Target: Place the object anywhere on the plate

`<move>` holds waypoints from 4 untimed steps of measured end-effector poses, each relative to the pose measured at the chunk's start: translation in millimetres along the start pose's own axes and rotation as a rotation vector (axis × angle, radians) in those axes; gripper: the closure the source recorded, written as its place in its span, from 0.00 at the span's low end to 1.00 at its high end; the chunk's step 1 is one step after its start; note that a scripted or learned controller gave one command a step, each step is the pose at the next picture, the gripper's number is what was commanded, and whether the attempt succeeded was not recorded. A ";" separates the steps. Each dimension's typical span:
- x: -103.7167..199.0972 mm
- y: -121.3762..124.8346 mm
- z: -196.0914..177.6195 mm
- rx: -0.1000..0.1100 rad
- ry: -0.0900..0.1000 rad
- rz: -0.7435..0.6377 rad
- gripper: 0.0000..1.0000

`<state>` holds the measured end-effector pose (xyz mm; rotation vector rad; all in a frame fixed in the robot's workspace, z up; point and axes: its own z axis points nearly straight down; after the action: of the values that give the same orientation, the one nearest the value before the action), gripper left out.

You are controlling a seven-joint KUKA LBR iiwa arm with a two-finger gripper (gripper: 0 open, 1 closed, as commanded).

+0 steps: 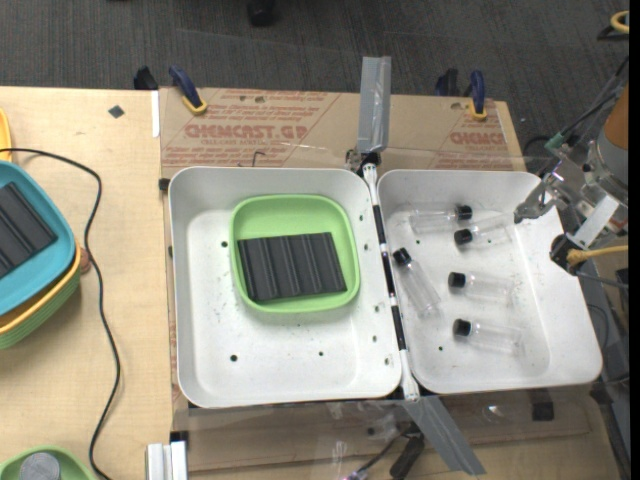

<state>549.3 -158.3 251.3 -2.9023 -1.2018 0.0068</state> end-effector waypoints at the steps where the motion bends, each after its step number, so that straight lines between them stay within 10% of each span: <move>1: -15.5 49.3 -31.1 0.001 0.000 0.310 0.00; 2: -19.4 63.8 -69.5 0.002 -0.001 0.543 0.00; 4: -31.6 57.4 -19.9 0.003 -0.001 0.582 0.00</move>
<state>567.6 -221.2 271.2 -3.1238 -0.3177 0.0094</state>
